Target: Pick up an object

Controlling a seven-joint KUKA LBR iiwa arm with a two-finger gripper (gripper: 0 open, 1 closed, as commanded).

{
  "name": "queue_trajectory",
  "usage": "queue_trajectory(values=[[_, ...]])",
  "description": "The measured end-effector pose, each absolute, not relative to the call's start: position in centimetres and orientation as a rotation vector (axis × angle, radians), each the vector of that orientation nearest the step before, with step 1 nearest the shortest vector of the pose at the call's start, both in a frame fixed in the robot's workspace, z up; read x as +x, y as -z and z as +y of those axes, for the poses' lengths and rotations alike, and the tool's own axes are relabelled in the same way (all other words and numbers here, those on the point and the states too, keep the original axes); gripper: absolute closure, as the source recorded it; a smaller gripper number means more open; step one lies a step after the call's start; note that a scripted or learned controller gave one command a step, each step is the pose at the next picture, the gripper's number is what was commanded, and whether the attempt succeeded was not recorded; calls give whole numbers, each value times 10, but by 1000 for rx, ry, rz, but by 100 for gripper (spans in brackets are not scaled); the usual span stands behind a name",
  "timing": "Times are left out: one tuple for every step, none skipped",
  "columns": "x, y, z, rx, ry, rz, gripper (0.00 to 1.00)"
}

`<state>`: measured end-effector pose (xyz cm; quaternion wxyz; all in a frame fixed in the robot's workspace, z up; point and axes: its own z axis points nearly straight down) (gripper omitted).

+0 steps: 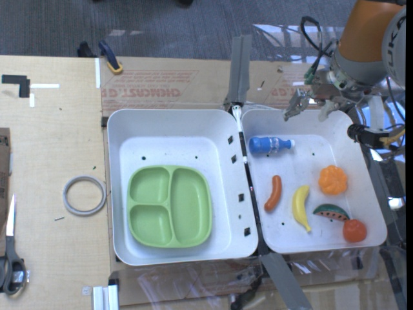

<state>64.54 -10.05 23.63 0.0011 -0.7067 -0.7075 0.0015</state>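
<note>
Currently the tool hangs with fingers spread wide, holding nothing, above the right bin's far rim. The blue bottle lies nearest, just down-left of it, long axis running left-right.

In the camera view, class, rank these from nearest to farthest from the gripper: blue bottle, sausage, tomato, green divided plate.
1. Blue bottle, top of the right bin, just below the gripper.
2. Sausage, middle of that bin's left side.
3. Tomato, its bottom right corner.
4. Green divided plate, in the left bin.
</note>
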Motion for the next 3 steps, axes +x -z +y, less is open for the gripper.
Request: queue_trajectory(values=[[579, -160, -103, -2223, -5, -2216, 0], [502, -91, -94, -2224, -2, -2217, 0], [502, -100, -95, -2229, -3, -2211, 100]])
